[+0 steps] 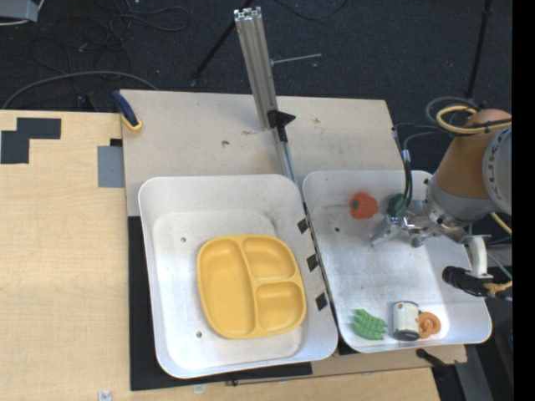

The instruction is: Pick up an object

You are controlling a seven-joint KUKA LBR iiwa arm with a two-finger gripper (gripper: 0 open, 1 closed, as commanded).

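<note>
Worktop (201, 132): pale board surface. Directly on it, two shallow white bins side by side, left bin (167, 224) and right bin (376, 266), edges nearly touching. Metal post (257, 65) stands behind.

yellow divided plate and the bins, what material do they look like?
Yellow divided plate: likely molded plastic, matte, uniform colour, soft rounded dividers. Left bin and right bin: probably thin white plastic, low sheen, rounded corners, with scuffs and dark specks.

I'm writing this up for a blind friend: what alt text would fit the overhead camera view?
A robot arm's gripper hangs over the right white bin, beside a red-orange ball; a green toy and small can lie nearer. The left bin holds a yellow divided tray.
</note>
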